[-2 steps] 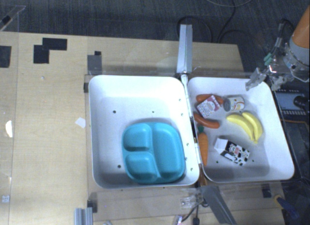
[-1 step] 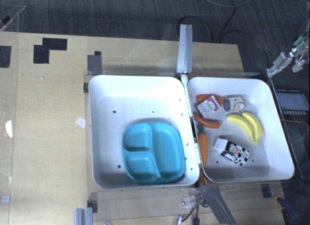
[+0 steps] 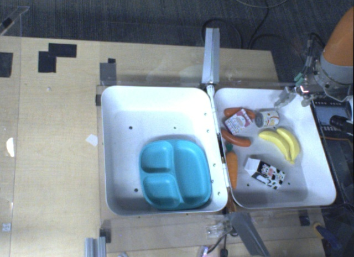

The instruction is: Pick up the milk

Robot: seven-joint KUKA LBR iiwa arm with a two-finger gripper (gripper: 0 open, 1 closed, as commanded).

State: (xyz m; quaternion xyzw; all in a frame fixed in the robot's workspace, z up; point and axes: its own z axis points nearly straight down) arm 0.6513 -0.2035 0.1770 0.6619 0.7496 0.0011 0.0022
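The milk (image 3: 266, 173) is a small white carton with black cow patches, lying flat in the front part of the right bin (image 3: 319, 156). My gripper (image 3: 294, 99) hangs over the bin's far right corner, well behind the milk and a little to its right. Its two fingers (image 3: 284, 96) are spread apart with nothing between them. The grey arm with its orange band (image 3: 338, 46) comes in from the upper right.
The right bin also holds two bananas (image 3: 282, 141), a small can (image 3: 267, 119), a red-and-white packet (image 3: 239, 121) on a sausage (image 3: 237, 137), and a carrot (image 3: 232, 168) by the left wall. A blue divided tray (image 3: 174, 174) lies in the left bin (image 3: 121, 140).
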